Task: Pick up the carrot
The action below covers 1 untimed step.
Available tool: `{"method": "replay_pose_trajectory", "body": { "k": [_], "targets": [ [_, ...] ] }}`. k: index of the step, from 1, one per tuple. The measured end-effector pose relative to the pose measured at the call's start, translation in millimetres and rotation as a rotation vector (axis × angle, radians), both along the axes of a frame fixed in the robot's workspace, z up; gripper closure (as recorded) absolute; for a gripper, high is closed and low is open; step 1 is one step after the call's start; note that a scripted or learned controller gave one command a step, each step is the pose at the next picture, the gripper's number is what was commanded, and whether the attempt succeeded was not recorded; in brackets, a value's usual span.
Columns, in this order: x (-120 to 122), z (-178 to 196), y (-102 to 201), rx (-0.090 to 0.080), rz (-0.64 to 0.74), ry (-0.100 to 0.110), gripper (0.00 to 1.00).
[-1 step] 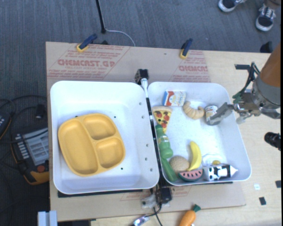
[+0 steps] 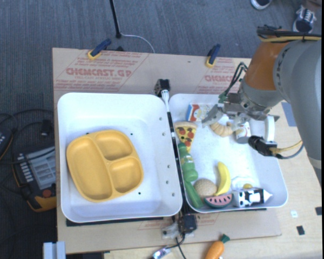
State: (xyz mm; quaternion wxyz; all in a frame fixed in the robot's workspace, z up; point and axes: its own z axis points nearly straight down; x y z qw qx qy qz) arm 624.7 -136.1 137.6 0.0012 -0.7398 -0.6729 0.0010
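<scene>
The gripper point(image 2: 225, 124) hovers over the right bin's point(image 2: 278, 171) far end, its state unreadable; the carrot point(image 2: 215, 249) lies outside, on the bench's near edge, so reaching it comes next.

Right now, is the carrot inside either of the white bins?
No. The carrot lies outside both bins on the brown board near the bottom edge, below the right bin, far from the pincer.
</scene>
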Motion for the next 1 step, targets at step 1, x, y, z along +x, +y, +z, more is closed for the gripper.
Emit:
{"method": "replay_pose_trajectory", "body": {
  "k": [1],
  "targets": [
    [-18.1, -46.2, 38.8, -0.007, -0.100, -0.018, 0.00]
  ]
}}
